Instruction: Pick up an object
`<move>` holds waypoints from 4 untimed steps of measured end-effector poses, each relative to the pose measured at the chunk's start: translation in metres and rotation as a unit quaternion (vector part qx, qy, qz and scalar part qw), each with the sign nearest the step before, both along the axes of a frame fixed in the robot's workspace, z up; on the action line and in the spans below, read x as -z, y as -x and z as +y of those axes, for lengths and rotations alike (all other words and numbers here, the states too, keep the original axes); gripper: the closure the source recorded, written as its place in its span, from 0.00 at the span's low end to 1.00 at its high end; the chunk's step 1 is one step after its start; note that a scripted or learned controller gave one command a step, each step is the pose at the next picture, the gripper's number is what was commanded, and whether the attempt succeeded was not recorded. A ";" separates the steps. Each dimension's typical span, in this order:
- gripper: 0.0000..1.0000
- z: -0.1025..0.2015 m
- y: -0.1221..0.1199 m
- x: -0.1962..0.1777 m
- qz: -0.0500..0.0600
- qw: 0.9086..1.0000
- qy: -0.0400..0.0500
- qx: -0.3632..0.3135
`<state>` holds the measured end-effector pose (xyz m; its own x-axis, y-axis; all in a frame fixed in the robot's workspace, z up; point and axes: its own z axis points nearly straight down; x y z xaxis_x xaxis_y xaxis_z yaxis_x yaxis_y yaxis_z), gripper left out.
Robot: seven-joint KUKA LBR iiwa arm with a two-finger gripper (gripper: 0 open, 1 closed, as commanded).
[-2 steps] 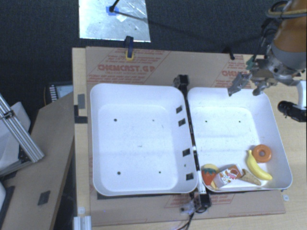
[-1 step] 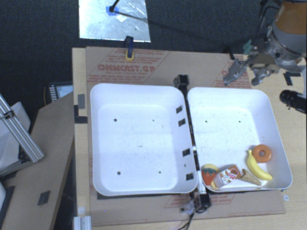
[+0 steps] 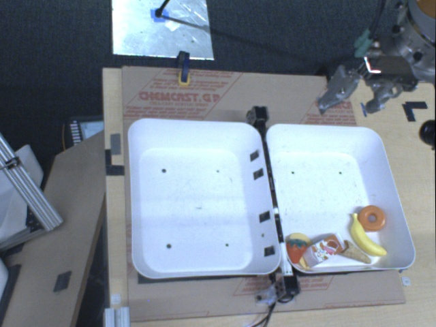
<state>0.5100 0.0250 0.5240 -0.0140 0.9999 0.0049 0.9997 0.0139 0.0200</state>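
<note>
Hanging above the far edge of the right bin (image 3: 381, 145), the tool (image 3: 354, 97) had its two fingers spread wide and held nothing. All the toys lay in the near corner of that bin, well apart from the tool. The banana (image 3: 366, 237) lay beside the orange ring (image 3: 372, 217). It looked light and stiff, maybe a bit slippery, so pinching across its middle seemed best. A small packet (image 3: 322, 251) and a red-orange fruit (image 3: 297, 247) lay touching nearby, looking harder to grab.
</note>
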 end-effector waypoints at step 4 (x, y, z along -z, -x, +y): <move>1.00 0.210 0.023 0.016 0.008 1.000 0.001 0.003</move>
<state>0.4867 0.2347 0.5084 -0.0084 1.0000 0.0023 1.0000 0.0084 0.0034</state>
